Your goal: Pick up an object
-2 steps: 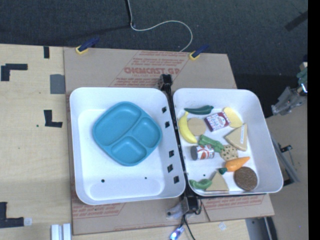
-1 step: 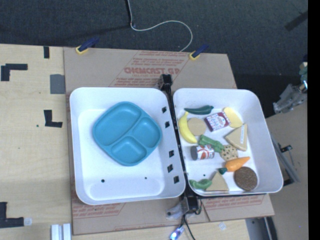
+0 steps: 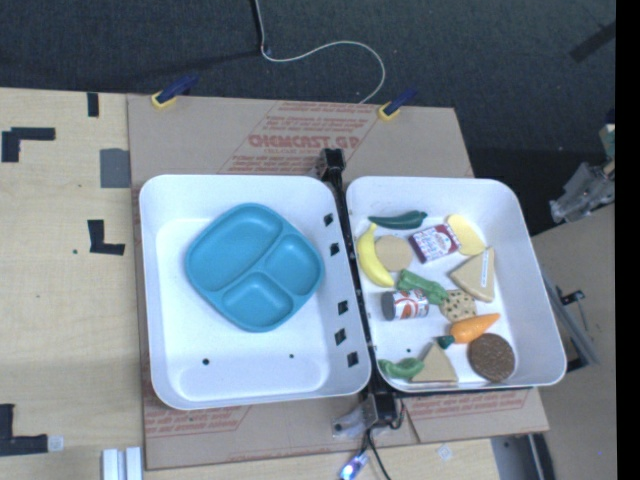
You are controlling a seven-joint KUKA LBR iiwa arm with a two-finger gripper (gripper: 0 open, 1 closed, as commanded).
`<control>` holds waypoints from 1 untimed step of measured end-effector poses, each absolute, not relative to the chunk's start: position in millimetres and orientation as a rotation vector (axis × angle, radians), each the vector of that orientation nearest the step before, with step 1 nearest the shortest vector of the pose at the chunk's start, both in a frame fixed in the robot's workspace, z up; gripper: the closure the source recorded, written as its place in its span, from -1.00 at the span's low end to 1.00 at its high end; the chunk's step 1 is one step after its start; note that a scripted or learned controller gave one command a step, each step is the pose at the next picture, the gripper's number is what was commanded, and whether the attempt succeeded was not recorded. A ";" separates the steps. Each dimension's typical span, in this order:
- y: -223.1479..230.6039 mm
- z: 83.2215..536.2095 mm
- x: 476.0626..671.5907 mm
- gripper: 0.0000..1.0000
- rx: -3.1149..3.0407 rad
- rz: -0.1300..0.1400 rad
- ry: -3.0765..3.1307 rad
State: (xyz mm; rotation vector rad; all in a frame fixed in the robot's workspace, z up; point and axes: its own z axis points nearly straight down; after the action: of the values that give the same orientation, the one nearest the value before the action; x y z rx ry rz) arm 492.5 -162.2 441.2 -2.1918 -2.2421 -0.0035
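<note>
The toy foods are all lying in the right bin (image 3: 520, 218). A grey part (image 3: 583, 194), most likely the arm, is sitting just past that bin's right wall. So the toys are lying to the left of it, and a little nearer. I cannot tell how open the end effector is, or if it is holding anything.

The yellow lump (image 3: 466, 233) and the pale wedge (image 3: 475, 276) are lying closest to the grey part. The banana (image 3: 372, 258) is lying against the left wall, with its long side running from far to near. The orange carrot (image 3: 472, 328) is pointing left to right. The round brown disc (image 3: 491, 357) is sitting flat in the near right corner, touching the carrot. The toys are looking small, bright and crowded together.

The left bin (image 3: 160, 268) is holding a blue tray (image 3: 255, 266).
</note>
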 end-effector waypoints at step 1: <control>-164.9 302.9 481.5 1.00 -2.214 0.013 -2.210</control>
State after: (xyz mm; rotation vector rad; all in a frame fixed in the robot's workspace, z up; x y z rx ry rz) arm 481.5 -164.9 302.9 -2.2138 -2.2100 0.0131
